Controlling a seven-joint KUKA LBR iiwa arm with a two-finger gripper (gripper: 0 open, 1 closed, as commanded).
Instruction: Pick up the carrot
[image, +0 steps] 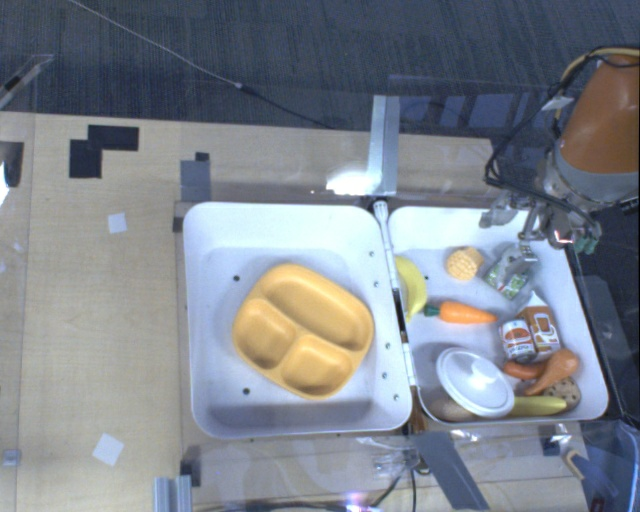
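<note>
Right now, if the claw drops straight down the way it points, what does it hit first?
Probably the right bin's floor: the claw points down over bare floor between the corn cob and the carrot, which lies nearer the camera. Depth is uncertain from this slant.

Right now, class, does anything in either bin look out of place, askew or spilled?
Only the banana stands out: it lies against the divider between the bins. The carrot lies flat beside it; nothing looks spilled.
</note>
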